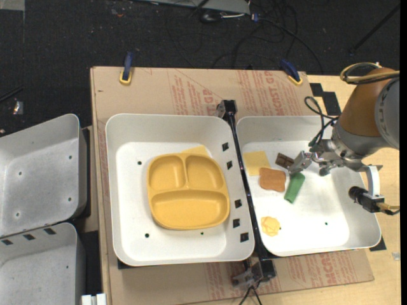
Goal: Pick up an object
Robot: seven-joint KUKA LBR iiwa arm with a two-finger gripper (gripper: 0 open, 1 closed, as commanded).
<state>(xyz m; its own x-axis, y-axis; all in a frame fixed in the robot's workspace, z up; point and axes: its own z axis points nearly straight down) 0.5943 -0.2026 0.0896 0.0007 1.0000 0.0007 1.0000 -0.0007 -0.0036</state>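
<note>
Your pincer (303, 163) sits low in the right bin (331, 230), and you cannot tell whether it is wide or narrow. Its tip is just beside a green cylinder (294, 187), a brown toast-like piece (273, 180) and a pale yellow slice (255, 162). A yellow divided tray (188, 191) fills the left bin (127, 151)

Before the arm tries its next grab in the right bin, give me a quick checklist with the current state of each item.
1. Gripper over the right bin: ok.
2. Green block within reach, just below the gripper: ok.
3. Object already held: cannot tell.
4. Green block free of neighbours: not ok, it lies against the brown piece.
5. Yellow tray out of the way in the left bin: ok.
</note>
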